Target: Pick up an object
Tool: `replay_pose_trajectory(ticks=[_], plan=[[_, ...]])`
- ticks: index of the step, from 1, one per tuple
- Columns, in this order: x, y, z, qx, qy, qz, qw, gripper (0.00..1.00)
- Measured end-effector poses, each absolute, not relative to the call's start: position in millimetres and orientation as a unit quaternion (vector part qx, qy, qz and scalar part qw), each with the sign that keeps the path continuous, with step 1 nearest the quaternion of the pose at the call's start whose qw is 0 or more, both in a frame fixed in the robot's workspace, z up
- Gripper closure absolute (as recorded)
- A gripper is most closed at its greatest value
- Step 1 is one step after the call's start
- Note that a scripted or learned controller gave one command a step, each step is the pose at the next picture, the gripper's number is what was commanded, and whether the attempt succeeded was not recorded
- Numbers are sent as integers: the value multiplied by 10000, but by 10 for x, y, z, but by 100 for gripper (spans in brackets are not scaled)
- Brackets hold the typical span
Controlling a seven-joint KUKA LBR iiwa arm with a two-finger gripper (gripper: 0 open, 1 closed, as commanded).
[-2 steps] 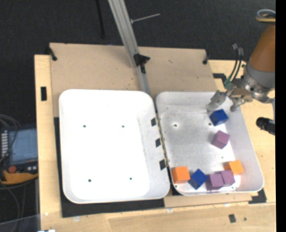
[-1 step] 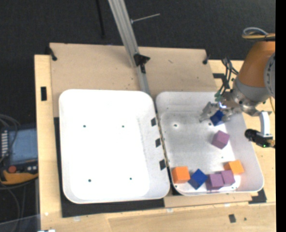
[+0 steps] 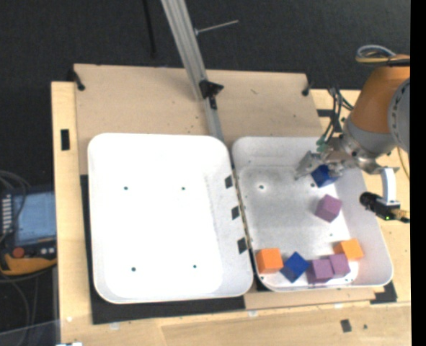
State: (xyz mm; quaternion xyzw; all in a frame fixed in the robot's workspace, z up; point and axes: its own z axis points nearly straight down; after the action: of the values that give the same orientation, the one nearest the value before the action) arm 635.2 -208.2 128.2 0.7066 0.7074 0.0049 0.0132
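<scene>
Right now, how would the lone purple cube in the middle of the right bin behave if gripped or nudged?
The purple cube looks like a small solid block, so probably light and stiff. Its flat faces suggest it would slide across the right bin rather than roll. Standing apart from the other blocks, it should shift freely.

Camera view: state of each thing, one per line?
gripper: low over right bin, blue block between its fingers
blue block: in the fingers, far end
purple block: loose, mid-bin
orange blocks: loose, near edge
second blue block: loose, near edge
purple pair: touching, near edge
right bin: holds all blocks
</scene>
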Motion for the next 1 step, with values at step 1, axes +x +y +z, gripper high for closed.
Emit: replay_pose_trajectory(ticks=[1], plan=[[6364,-2096,1386,7066,7074,63,169,100]])
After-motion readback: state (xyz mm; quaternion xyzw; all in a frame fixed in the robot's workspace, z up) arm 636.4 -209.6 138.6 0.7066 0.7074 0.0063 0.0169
